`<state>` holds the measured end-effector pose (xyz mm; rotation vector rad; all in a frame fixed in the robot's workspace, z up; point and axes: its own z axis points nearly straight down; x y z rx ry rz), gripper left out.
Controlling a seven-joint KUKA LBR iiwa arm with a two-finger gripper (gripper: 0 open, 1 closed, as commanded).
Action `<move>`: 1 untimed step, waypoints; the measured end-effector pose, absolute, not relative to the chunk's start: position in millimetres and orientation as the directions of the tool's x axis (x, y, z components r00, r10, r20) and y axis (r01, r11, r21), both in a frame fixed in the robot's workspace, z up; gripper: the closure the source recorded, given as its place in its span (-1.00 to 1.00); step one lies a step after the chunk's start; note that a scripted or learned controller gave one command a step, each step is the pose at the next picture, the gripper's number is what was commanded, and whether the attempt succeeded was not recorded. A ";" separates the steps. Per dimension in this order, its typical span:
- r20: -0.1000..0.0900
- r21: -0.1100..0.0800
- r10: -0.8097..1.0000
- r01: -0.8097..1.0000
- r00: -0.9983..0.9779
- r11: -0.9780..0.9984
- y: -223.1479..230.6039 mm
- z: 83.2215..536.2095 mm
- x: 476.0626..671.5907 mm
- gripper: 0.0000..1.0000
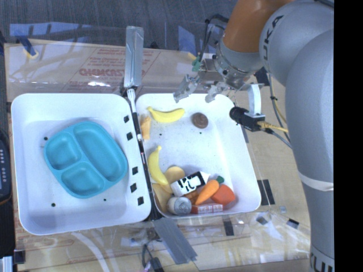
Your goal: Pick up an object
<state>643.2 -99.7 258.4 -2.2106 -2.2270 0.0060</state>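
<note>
Approach step: the gripper (197,93) hangs seemingly spread and empty over the right bin (245,152), needing descent onto the banana (165,115).

The grey arm (309,95) comes in from the right of the view, its thick links along that side. The orange band (249,13) sits above the wrist near the top. Below it the gripper (198,93) points down and to the left, its two fingers (182,89) spread apart with nothing between them.
</note>
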 end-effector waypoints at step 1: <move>0.001 -0.014 0.999 0.999 -0.043 0.043 -157.9 138.0 653.8 -1.00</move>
